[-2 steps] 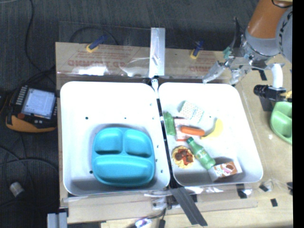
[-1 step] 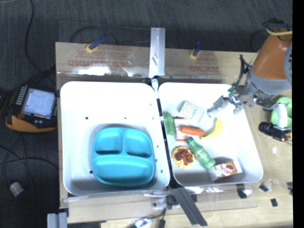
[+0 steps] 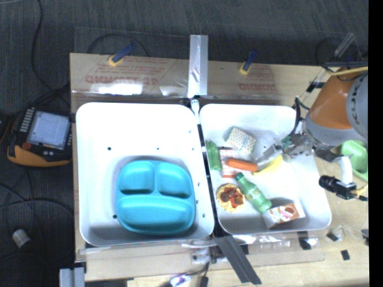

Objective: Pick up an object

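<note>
though crowded mid-bin, hand [image 3: 280,150] near right bin [image 3: 311,215] rim

A dark grey, ribbed carpet floor [image 3: 179,11] surrounds a light wooden bench top [image 3: 281,76]. Thin black cables [image 3: 36,5] trail across the carpet at the left, near a small orange-edged handheld device with a pale screen [image 3: 42,133]. Light is even and soft.

The left bin [image 3: 96,160] holds a blue divided tray [image 3: 155,196]. In the right bin [image 3: 311,178] the gripper [image 3: 280,149] is low over a yellow banana [image 3: 270,162], near an orange carrot [image 3: 242,165], a green bottle [image 3: 254,194] and a small pizza [image 3: 230,196].
</note>
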`<action>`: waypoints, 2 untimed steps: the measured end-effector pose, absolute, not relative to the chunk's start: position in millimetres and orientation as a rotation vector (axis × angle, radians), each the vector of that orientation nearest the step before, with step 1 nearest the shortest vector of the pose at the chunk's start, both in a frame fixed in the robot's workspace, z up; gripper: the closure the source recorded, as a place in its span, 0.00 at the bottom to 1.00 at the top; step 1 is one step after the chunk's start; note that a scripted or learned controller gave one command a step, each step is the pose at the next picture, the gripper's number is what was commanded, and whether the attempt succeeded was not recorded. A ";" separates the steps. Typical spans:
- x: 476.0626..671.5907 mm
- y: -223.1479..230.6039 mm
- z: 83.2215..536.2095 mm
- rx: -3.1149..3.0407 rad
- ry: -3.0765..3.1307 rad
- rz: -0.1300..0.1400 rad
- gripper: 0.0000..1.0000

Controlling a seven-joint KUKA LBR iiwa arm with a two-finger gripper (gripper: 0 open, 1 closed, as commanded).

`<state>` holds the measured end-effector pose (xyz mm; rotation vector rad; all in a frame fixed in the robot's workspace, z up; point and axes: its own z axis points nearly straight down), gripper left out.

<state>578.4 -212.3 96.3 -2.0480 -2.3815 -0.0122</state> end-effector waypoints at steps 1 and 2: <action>577.6 -212.5 103.8 -2.048 -2.380 -0.009 1.00; 551.3 -142.3 205.9 -2.332 -2.103 0.002 1.00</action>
